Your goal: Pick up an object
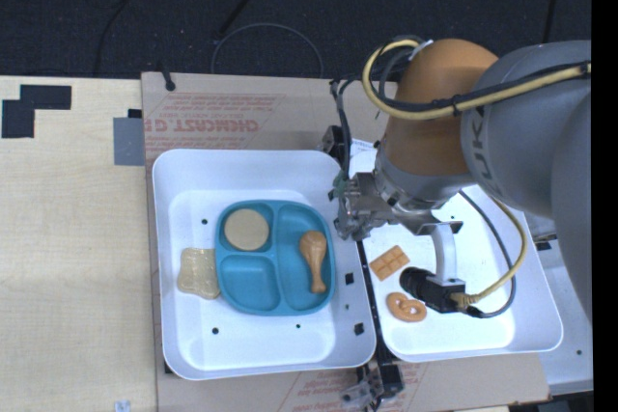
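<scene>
Nearest the lens is the arm (521, 140), reaching in from the right with its orange band above the right bin (541, 343); the gripper (351, 215) hangs below the wrist, over the ridge where the right bin meets the left bin (183, 178); I cannot tell how wide the jaws stand, since the wrist body masks them from above, and I can make out no object carried there. Candidate objects, right bin: a square cracker (390, 261) just beside the gripper, and a pretzel (407, 308) nearer the front wall, the two lying apart. Candidate objects, left bin: a blue tray (253, 289) carrying a round biscuit (245, 229) in its far left compartment and a drumstick (315, 258) in its right compartment; a pale slice of bread (198, 272) lies on the bin floor against the tray's left edge. Step in hand, as I judge it: approach and target selection; no object is lifted. Next move, as I judge it: shift the gripper off the ridge and centre it over one object, the cracker or the drumstick being closest; confirm the jaws are open wider than that object; descend; close; lift. Caution: both bin walls lie under the gripper, so a straight descent from this position would likely strike the rim rather than reach any object.
</scene>
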You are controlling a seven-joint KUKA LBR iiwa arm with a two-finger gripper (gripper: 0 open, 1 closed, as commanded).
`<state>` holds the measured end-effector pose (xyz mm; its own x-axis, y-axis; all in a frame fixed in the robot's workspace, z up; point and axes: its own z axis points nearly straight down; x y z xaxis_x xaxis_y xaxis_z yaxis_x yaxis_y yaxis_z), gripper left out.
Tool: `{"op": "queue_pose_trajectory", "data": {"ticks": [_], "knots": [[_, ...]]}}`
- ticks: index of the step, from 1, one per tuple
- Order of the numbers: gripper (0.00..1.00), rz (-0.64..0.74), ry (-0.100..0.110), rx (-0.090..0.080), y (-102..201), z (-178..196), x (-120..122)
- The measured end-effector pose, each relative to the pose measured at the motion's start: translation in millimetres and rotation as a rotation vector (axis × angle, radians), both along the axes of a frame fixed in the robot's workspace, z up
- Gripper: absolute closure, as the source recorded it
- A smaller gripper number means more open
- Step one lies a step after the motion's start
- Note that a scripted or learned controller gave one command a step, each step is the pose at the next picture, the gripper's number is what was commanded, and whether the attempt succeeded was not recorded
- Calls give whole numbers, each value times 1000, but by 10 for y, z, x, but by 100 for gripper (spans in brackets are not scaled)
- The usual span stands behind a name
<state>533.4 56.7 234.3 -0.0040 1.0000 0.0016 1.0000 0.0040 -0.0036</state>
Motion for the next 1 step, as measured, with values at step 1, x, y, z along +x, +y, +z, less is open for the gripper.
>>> {"op": "queue_pose_trajectory", "data": {"ticks": [1], "knots": [[100,1,0,0,521,12,76]]}}
